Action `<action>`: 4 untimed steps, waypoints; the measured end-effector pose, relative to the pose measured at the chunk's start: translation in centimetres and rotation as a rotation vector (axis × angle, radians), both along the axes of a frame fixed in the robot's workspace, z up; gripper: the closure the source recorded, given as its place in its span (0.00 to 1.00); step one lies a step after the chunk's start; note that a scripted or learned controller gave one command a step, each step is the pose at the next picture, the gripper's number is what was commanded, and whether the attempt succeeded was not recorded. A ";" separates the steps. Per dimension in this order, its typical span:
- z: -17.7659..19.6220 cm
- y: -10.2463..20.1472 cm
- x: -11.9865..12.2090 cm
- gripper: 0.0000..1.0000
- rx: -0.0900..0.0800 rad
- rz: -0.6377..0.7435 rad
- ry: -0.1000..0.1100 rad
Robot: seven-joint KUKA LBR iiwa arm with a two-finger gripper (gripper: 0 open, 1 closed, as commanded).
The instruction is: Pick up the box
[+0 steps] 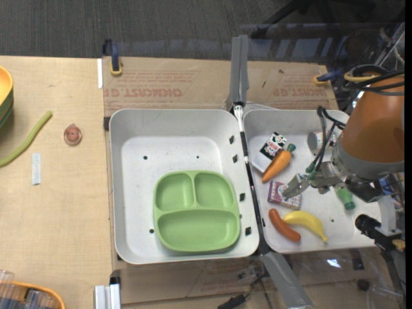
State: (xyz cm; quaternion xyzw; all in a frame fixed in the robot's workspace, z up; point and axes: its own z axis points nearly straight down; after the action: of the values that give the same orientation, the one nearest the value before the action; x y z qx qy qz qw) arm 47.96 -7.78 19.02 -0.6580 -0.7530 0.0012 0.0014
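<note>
A small pink box (284, 195) lies flat in the right bin (347, 237), left of its middle. A second small box (273, 145), black and white, lies near the bin's back left, touching the top of a carrot (277, 163). My gripper (299, 185) hangs low over the pink box's right edge, reaching in from the right. The arm's orange band (380, 124) sits above it and hides part of the bin's right side.
In the right bin a red sausage (284, 225) and a banana (306, 224) lie just in front of the pink box, and a green item (347, 197) lies under the arm. The left bin (129, 172) holds a green divided plate (196, 211).
</note>
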 end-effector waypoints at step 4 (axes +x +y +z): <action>-9.4 -2.0 2.6 0.00 0.003 -0.254 -0.015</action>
State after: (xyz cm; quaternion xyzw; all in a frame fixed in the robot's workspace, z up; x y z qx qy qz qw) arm 50.59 -9.79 9.66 -0.7480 -0.6637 -0.0050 -0.0031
